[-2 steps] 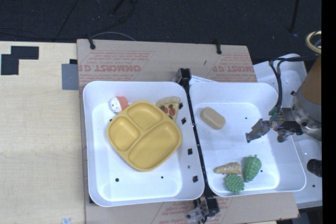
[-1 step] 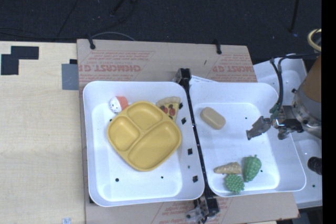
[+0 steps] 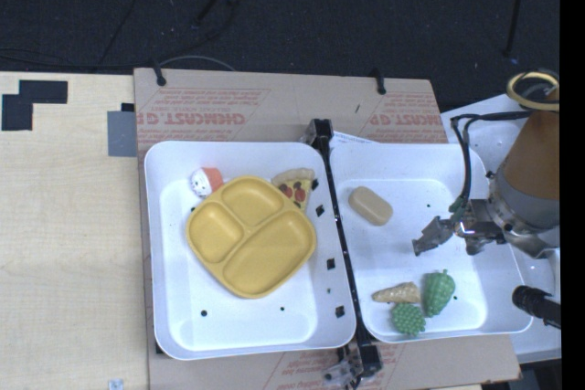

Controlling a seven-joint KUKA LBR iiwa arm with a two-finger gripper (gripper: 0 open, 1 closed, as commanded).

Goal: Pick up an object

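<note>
No object is grasped yet; the end effector [image 3: 437, 236] hangs over the right bin [image 3: 475, 164], fingers apart and unloaded; the tan oval piece [image 3: 370, 205] lies nearby on the bin floor; descent, closure and lift remain.

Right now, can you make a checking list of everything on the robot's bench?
Surface: two white bins, left bin and right bin, on cardboard.
Job's things: tan oval block, green toys and a tan cone in the right bin.
Clutter: yellow divided plate, pizza slice toy, small orange-and-white toy in the left bin.
Gripper: gripper over the right bin, holding nothing.
Cables: black cable by the arm.
Surroundings: dark floor with wires.
</note>
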